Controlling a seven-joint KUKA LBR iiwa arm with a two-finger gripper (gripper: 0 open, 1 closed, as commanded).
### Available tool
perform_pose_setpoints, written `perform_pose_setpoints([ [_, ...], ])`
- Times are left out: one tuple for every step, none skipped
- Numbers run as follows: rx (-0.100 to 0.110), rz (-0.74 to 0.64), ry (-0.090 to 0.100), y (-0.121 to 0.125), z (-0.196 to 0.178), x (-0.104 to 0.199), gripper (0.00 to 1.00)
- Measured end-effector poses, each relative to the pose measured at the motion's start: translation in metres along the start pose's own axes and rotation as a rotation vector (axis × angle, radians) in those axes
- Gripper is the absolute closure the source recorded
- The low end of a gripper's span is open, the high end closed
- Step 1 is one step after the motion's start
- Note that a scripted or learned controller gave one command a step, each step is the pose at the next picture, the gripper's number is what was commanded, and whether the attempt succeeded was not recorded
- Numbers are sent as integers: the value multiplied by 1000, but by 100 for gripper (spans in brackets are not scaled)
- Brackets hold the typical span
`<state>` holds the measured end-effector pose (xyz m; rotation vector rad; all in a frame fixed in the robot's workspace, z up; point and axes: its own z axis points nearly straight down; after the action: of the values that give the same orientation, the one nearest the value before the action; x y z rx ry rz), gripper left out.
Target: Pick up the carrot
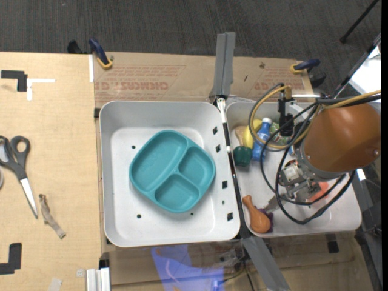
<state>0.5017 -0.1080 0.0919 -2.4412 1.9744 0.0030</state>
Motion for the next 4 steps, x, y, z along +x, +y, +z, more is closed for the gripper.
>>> perform_pose_setpoints([
  [4,299,0,16,-44,85,0],
  [5,650,0,-24,-1,90,0],
  [2,969,0,39,0,107,0],
  [5,1184,-1,-21,0,78,0],
])
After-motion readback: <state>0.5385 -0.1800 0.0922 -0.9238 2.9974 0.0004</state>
